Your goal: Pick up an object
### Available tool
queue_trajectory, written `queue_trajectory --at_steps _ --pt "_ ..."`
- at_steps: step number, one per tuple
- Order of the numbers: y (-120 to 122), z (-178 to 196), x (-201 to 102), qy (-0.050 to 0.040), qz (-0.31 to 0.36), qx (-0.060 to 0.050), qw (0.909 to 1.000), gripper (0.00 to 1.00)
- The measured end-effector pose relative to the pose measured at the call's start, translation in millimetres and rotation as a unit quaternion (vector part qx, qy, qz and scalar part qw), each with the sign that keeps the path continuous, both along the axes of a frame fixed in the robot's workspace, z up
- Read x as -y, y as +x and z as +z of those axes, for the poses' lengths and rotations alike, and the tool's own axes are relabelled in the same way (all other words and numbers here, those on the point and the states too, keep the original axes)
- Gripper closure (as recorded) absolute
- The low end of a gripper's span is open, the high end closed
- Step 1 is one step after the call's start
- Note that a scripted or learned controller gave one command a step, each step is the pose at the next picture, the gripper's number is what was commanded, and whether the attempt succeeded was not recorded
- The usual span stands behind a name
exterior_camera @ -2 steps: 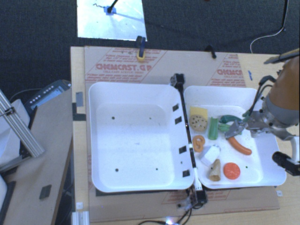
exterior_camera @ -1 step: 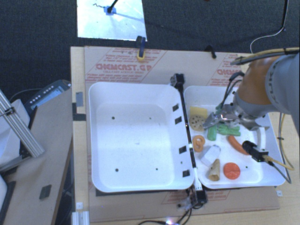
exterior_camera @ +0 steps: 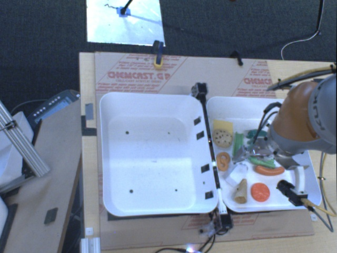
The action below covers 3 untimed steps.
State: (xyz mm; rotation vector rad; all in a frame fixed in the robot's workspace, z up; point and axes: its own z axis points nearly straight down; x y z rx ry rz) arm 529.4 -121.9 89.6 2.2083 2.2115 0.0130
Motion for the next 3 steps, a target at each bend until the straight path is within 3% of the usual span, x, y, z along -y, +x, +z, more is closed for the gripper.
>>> queue_trajectory --at_steps 1,2,3 --pt "-27.6 0.1 43.7 -0.0003 -0.001 -0.001 1.0 0.0" --pt "-38.5 -0.2 82.2 0.0006 0.0 -0.001 1.0 0.0" --pt "-36.2 12.3 84.6 -0.0042 0.0 0.003 1.0 1.0"
